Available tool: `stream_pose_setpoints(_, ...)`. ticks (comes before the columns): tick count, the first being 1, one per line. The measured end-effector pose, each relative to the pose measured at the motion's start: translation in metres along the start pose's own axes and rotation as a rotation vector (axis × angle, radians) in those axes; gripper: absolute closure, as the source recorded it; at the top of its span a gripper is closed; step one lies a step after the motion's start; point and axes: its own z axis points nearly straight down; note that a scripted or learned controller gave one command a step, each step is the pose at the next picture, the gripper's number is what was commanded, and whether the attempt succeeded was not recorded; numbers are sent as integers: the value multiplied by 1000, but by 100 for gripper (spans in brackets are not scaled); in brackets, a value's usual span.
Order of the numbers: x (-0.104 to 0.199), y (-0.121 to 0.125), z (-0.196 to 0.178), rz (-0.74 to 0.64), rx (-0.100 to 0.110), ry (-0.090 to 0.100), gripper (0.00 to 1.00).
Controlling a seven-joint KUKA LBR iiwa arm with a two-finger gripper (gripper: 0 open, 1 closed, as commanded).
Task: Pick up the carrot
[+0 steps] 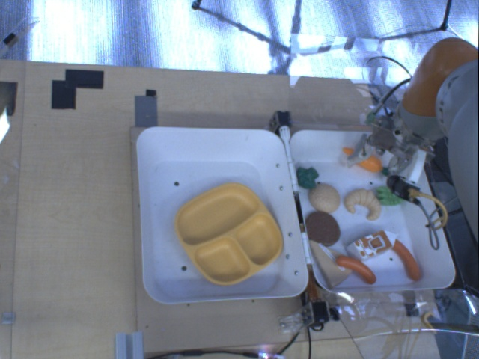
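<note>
Small orange plastic carrot (368, 163) is seen in right white bin's (441, 271) far corner, just beside gripper (389, 149); jaws' state can't be told. Counted w/ it: 2 sausages (356, 268), 1 croissant (364, 202).

2 white bins: left bin (150, 223), right bin (441, 264). 1 yellow divided plate (228, 232) with 3 compartments. 1 carrot (369, 164), orange. 1 broccoli piece (307, 176), dark green. 1 more green leafy item (388, 196), type unclear. 1 round beige bun (324, 197). 1 croissant (364, 202). 1 brown round patty (322, 228). 2 sausages: 1 near the front (356, 268), 1 further right (406, 259). 1 white-and-orange boxy item (372, 245), cannot tell what. 1 pale wedge (329, 266), maybe cheese. 1 arm (449, 81), 1 end effector (389, 146). 1 worktop (67, 223). Total about 10 loose food items, all in the right bin.
</note>
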Motion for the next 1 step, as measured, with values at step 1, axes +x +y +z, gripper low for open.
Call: stream_pose_setpoints(1, 2, 1, -13, -4, -5, 0, 100)
